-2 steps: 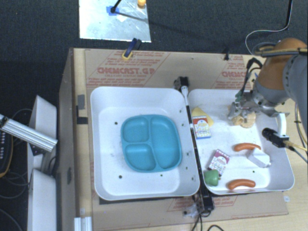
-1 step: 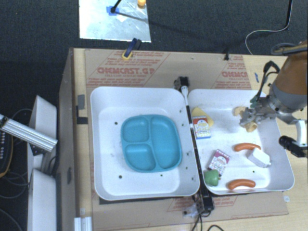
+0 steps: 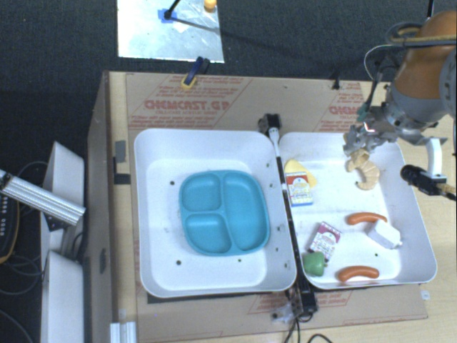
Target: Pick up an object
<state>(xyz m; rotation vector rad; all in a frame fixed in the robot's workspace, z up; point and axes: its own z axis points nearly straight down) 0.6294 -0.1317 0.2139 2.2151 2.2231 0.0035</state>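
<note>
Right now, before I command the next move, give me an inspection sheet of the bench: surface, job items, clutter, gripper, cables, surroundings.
Surface: bench covered with printed cardboard, bearing left bin and right bin.
Job's things: right bin holds croissant, two sausages, white block, yellow-topped carton, purple packet, green piece.
Clutter: blue divided plate in left bin.
Grippers: gripper above the croissant, by the right bin's far edge; finger state not readable.
Cables: loops at the arm's wrist; cords on the floor at left.
Surroundings: dark carpet, silver sheet with a small yellow ball.
</note>
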